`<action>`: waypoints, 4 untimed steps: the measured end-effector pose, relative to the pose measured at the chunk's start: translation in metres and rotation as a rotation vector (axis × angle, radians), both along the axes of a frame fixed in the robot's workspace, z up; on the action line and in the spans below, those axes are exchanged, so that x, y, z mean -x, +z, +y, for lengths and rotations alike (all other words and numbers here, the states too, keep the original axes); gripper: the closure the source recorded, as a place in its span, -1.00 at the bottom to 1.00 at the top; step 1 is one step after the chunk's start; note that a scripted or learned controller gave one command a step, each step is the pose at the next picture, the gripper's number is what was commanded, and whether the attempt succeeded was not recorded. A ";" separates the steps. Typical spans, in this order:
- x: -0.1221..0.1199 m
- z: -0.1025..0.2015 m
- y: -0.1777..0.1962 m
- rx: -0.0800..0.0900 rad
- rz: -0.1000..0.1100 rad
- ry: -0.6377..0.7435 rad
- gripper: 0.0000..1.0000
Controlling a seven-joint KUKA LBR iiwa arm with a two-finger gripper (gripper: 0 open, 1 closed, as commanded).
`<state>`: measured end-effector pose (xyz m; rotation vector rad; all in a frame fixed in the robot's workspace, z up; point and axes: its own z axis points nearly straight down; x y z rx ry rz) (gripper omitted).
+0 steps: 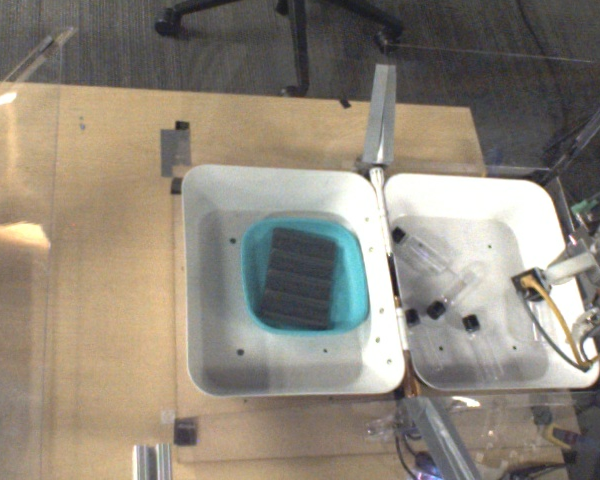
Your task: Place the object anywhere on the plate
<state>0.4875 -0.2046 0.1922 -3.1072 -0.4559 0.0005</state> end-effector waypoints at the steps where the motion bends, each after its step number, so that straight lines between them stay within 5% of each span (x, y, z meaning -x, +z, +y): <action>1: -0.002 -0.001 0.105 0.004 -0.008 -0.074 -1.00; 2: -0.041 -0.001 0.245 0.009 -0.016 -0.072 -1.00; 3: 0.000 0.062 0.024 0.000 -0.001 -0.052 -1.00; 4: -0.002 0.042 0.224 0.007 -0.016 -0.040 -1.00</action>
